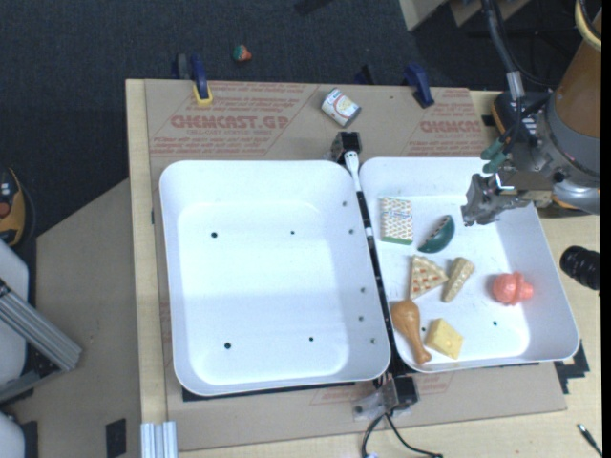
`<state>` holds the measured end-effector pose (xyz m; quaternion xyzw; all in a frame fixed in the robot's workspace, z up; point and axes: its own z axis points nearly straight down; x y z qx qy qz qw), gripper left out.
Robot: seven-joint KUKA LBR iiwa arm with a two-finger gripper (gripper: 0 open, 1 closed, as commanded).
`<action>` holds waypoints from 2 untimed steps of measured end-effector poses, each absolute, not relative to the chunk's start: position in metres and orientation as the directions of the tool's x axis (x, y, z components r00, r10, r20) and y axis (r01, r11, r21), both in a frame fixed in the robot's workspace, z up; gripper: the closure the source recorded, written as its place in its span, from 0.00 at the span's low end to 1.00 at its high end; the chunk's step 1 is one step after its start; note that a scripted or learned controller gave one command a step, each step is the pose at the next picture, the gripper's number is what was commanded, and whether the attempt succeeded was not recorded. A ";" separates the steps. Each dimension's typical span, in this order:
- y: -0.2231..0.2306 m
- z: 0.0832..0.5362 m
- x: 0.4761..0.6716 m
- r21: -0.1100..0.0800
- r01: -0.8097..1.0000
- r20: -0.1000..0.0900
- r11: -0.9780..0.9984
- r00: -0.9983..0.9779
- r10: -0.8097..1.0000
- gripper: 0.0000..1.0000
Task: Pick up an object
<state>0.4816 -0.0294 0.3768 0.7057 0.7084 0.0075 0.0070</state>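
Fingertips of our gripper (477,210) hang over the right bin (544,256); we cannot tell their state. Nearest lies a yellow cheese wedge (444,338), then a pink lump (512,289) at right. Farther, the board (239,122) reads "CHEMCAST".

I read red "CHEMCAST" lettering twice on the brown paper-faced board (286,113) covering my worktop, behind both bins.

1 fixed camera, high above bench (143,256), slanted downward, both white bins (172,189) framed
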 end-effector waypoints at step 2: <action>0.042 0.432 0.478 -0.012 1.000 -0.001 0.004 -0.004 1.000 1.00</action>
